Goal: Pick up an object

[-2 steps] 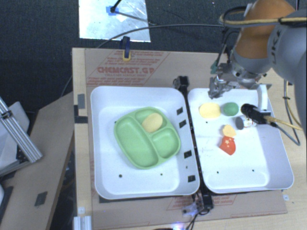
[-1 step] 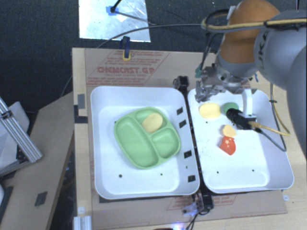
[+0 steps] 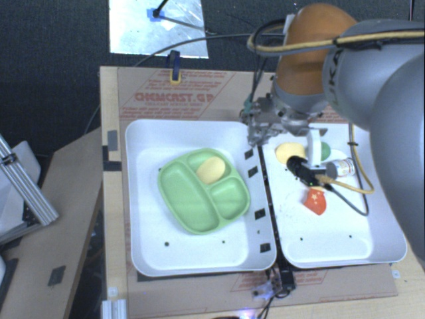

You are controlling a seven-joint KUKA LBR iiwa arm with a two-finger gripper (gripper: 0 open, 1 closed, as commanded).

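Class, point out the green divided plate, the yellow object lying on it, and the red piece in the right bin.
green divided plate [image 3: 189,208], camera view, large left compartment.
yellow object [image 3: 211,170], camera view, its middle.
red piece [image 3: 316,203], camera view, its middle.

You look down on a brown board [image 3: 179,92] printed with red lettering, lying on the table [image 3: 73,198]. Dark carpet-like floor [image 3: 46,52] fills the upper left of the frame, where a shiny foil sheet [image 3: 156,18] lies. An aluminium rail [image 3: 23,181] crosses the left edge.
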